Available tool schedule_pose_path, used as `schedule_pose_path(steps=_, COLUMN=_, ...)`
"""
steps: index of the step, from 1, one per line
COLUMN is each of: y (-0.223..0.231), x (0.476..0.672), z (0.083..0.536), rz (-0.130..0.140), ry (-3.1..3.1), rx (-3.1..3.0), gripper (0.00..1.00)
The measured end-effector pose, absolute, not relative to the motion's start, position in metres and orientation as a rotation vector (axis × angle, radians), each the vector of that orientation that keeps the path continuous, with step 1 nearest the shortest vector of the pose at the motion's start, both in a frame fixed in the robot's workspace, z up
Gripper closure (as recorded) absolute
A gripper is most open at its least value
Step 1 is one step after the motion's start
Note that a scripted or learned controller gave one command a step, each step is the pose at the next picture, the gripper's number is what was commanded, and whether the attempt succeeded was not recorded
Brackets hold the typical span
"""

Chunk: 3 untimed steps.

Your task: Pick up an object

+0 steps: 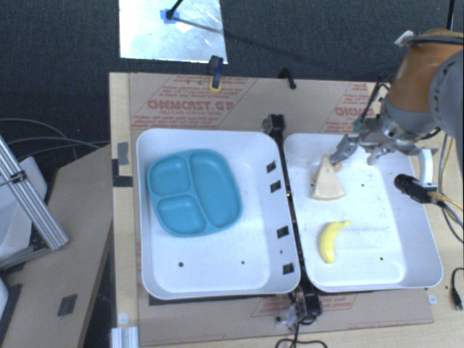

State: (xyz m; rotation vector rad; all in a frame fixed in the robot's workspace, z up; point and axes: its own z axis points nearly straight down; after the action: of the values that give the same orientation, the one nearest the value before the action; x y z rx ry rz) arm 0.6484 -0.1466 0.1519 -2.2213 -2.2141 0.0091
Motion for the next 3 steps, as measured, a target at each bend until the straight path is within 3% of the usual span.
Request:
schedule_pose_path(steps=1, y=-0.161, x=0.562, z=0.081, rz=0.006, ry=-2.213, rx=-2.221, gripper=0.0)
schedule_pose_path(steps=2, y=-0.077, x=0.573, z=0.084, rz=-0.003, ry=-2.231, rx=-2.208, gripper=0.0)
schedule_pose_path(steps=3, y=0.013, x=0.518, z=0.191, rz=-0.01, ry=-2.233, rx=-2.22, gripper=0.0)
